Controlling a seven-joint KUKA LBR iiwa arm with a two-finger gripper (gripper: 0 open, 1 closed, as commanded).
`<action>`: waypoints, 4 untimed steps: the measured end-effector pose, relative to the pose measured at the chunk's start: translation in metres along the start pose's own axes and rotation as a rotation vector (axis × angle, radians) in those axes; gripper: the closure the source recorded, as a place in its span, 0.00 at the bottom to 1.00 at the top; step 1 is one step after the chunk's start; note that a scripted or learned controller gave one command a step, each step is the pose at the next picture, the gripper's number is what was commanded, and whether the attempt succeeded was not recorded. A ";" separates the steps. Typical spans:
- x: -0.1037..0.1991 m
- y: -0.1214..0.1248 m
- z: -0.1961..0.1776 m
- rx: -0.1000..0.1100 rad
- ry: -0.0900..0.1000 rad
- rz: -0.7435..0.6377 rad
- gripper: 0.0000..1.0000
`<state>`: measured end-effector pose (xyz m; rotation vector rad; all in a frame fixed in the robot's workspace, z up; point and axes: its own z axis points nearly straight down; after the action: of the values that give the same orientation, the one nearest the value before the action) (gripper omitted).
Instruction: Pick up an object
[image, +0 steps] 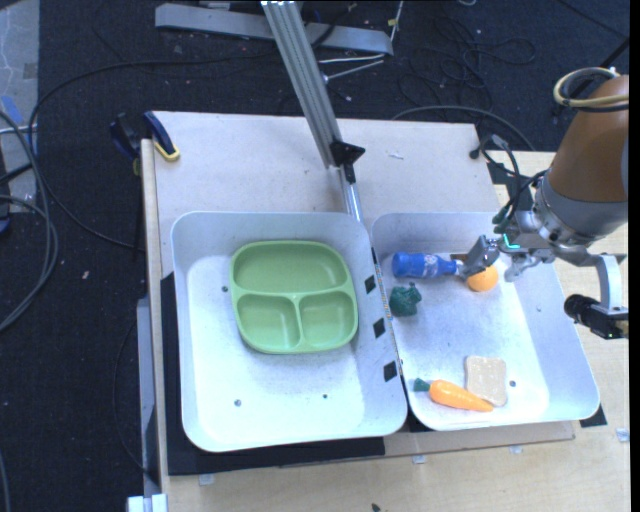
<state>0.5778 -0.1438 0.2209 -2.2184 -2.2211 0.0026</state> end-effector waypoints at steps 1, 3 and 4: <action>0.000 0.001 -0.001 -0.003 0.000 0.000 0.00; -0.003 -0.001 0.104 0.002 0.000 0.002 0.00; -0.003 0.000 0.128 -0.004 -0.002 0.001 0.00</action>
<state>0.5778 -0.1464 0.0924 -2.2225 -2.2236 0.0002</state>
